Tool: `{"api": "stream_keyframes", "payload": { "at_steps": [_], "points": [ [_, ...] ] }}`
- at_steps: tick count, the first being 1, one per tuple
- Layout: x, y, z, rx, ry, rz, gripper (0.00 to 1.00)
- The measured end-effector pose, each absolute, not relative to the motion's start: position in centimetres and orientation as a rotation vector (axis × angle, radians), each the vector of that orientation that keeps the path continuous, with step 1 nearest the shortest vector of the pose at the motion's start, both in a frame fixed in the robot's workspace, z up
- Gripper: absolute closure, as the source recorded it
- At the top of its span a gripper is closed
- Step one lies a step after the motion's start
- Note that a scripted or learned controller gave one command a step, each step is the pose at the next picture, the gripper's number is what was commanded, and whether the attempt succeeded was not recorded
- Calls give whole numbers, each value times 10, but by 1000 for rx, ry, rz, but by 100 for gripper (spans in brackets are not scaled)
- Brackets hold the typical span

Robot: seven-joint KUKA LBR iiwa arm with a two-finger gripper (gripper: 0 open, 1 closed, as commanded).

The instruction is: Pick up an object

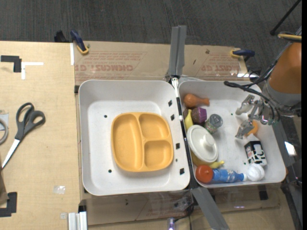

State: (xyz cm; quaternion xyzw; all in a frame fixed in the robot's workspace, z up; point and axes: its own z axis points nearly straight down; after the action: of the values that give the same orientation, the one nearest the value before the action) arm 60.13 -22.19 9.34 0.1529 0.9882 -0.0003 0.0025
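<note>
My gripper [244,117] hangs over the right side of the right bin [230,91], wrist tilted, with its two fingers spread apart and open. A small orange piece [254,127] lies right beside the lower finger [242,130]; I cannot tell whether they touch. Just below lies a black-and-white box [254,153]. Left of the gripper sit a grey can [214,122], a purple toy [199,114], a yellow banana [188,119], an orange-brown gourd [195,99] and a white lidded bowl [202,143]. A red ball [204,174] and a blue bottle [229,177] lie along the front wall.
The left bin [91,128] holds a yellow divided plate [142,141]. Scissors [21,126] lie on the wooden bench at far left. Cardboard with blue clamps [79,41] runs behind the bins. A grey divider bar [177,51] stands between them at the back.
</note>
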Motion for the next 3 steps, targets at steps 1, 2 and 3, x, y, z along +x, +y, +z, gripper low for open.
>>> {"api": "stream_keyframes", "payload": {
  "at_steps": [1,2,3],
  "points": [
    [568,-221,93,580,3083,0,0],
    [570,-221,104,574,3079,-1,100],
    [617,-160,189,657,3066,1,100]
  ]
}}
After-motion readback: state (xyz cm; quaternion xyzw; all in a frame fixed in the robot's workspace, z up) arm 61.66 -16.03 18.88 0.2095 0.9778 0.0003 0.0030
